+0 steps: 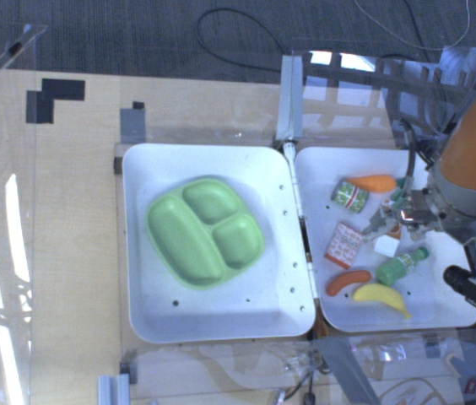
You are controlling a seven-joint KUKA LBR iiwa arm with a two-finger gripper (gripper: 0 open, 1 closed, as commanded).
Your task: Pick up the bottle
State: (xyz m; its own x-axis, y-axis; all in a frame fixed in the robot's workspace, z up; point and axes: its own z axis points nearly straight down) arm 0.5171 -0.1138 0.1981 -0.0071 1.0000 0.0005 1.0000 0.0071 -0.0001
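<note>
A small green bottle (401, 265) with a white cap lies on its side in the right bin (322, 184), near the front right. My gripper (394, 215) hangs low over the same bin, just behind the bottle and a white block (386, 245). The bottle lies apart from the gripper, on the bin floor. The arm's orange band and grey wrist cover the bin's right rear corner.
Around the bottle lie a yellow banana (383, 298), a red sausage (348, 282), a red-and-white packet (344, 245), a green can (350, 196) and an orange carrot (372, 183). The left bin (145, 310) holds a green divided plate (204, 230).
</note>
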